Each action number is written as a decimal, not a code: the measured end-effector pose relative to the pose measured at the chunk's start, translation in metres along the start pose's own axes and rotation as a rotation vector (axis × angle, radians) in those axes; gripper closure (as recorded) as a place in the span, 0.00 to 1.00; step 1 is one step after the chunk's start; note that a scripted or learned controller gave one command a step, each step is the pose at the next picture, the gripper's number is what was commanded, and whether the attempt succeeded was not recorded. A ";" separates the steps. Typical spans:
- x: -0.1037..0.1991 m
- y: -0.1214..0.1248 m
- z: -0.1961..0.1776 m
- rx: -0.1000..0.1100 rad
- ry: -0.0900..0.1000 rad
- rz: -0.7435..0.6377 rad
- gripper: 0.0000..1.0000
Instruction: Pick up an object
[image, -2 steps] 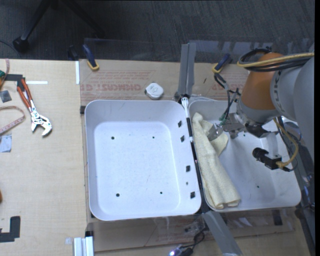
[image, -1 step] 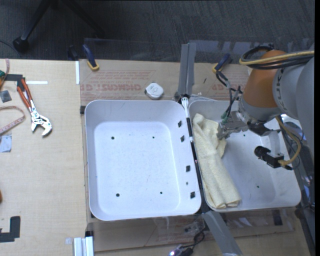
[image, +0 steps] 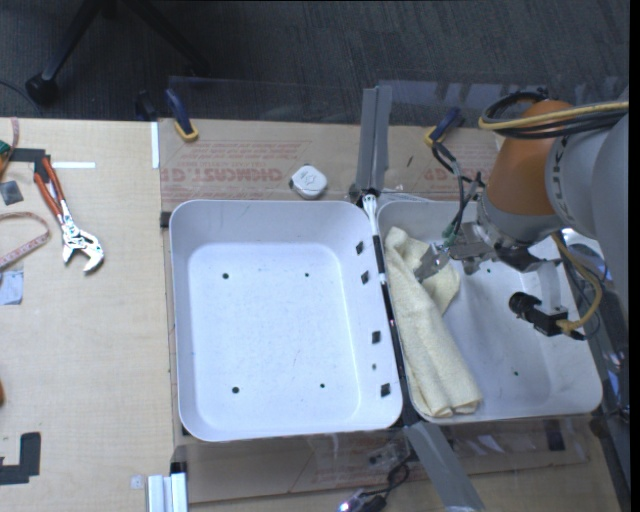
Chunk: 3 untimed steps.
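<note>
Standing at the near edge of the bench, I look first at the bottom of the right bin (image: 560, 405), where the folded end of the cream cloth (image: 432, 340) lies close to the front rim. It is the only loose thing in either bin, and it runs as a long rolled strip up the bin's left wall, pressed against the divider next to the left bin (image: 270, 330). Further up, its top end bunches into a loose flap, and that is where the gripper (image: 438, 258) sits, low over the fabric and seemingly touching it. I cannot tell from this angle whether its claw is wide, narrow or pinching cloth; the tip is small and dark against the folds. The risks look plain enough to me. With the cloth hugging the wall, a finger could land on the rim or the divider instead of beside the fabric, and the claw would close on nothing. If it catches only the top layer of that flap, the strip may unroll as the arm (image: 530, 175) rises and slide out, or drag along the wall and snag. The loose cables around the wrist hang close to the bin too, and could brush the cloth. Beyond, on the cardboard behind the bins, a small white disc (image: 309, 181) sits well out of it all.
</note>
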<state>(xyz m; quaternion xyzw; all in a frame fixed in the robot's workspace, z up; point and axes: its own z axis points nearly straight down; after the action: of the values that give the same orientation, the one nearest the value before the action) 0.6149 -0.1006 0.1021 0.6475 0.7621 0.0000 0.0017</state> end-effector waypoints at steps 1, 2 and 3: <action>0.007 -0.023 0.010 0.002 0.002 0.003 0.00; 0.005 -0.023 0.000 0.001 0.001 0.007 1.00; 0.005 -0.023 0.000 0.001 0.001 0.008 0.00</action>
<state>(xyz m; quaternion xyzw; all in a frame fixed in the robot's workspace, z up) 0.5909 -0.0990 0.1020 0.6504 0.7596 0.0000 0.0012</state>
